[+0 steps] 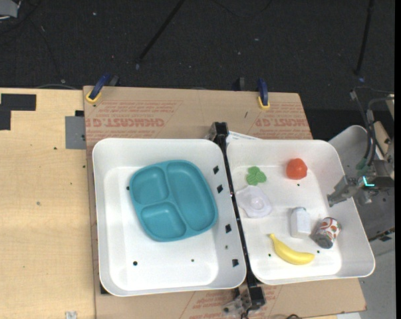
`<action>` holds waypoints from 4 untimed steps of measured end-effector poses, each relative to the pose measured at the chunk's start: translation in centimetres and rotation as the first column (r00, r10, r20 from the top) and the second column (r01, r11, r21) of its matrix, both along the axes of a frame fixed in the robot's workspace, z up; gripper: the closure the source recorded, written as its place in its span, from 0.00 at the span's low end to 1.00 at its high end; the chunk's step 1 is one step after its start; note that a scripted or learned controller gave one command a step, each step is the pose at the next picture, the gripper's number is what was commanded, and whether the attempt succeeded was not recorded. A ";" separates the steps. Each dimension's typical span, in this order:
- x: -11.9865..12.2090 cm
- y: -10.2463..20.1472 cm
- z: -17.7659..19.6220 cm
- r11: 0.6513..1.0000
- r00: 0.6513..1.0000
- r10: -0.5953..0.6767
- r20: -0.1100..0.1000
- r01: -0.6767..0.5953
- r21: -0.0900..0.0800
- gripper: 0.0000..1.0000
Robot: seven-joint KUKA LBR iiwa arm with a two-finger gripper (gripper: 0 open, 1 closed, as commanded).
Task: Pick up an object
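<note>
Pre-grasp step: the pincer (338,197) sits at the right bin's (350,261) outer rim, nothing seen between its tips; whether it's released or clenched can't be told, view's too coarse. Nearest candidates just inboard of it: patterned cup (326,231), white block (299,220), banana (291,252); red ball (296,169) beyond. Next: centre over one, descend. Cardboard print looks mirrored, possibly "McMASTER".

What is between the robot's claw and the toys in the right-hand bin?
Nothing visible blocks the way. The gripper sits at the right bin's right rim, and the cup, the white block and the red ball lie on open floor beyond it. The banana lies past the cup.
</note>
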State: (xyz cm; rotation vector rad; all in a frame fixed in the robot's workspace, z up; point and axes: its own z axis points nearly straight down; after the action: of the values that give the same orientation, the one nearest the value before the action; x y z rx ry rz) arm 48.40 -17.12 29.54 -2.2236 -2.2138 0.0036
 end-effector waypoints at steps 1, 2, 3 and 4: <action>0.0 0.0 1.0 1.000 1.000 0.000 0.000 0.000 0.000 1.00; 0.0 0.0 1.0 1.000 1.000 0.000 -0.001 0.000 0.000 0.00; 0.0 -0.1 1.9 1.000 1.000 -0.001 -0.001 0.001 0.000 1.00; 0.0 -0.1 1.9 1.000 1.000 -0.001 -0.002 0.001 0.000 0.00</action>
State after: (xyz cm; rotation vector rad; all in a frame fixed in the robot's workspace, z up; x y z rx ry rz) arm 48.39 -17.19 31.46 -2.2233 -2.2122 0.0051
